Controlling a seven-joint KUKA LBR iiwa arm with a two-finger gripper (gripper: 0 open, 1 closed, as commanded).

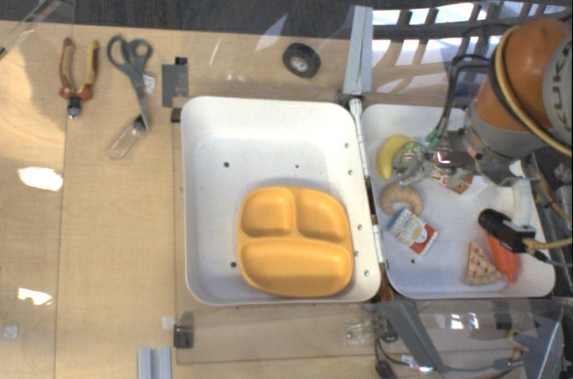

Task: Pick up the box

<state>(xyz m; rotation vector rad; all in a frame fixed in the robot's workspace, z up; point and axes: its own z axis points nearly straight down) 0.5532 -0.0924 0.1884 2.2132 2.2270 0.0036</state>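
The box (pixel 413 232) is a small white carton with blue and red print, lying flat in the middle of the right bin (pixel 537 286). My gripper (pixel 421 160) hangs over the upper left part of that bin, above and a little behind the box, close to a yellow banana (pixel 391 155) and a croissant (pixel 402 195). Nothing shows between its tips. The grey arm with its orange band (pixel 528 73) comes in from the right and hides the bin's far right side.
A red and white packet (pixel 457 181) lies under the wrist. A pizza slice (pixel 481 265) and an orange carrot (pixel 507 261) sit at the right bin's front. A yellow divided plate (pixel 295 240) lies in the left bin (pixel 215 189). Scissors, pliers and a tape roll lie on the bench behind.
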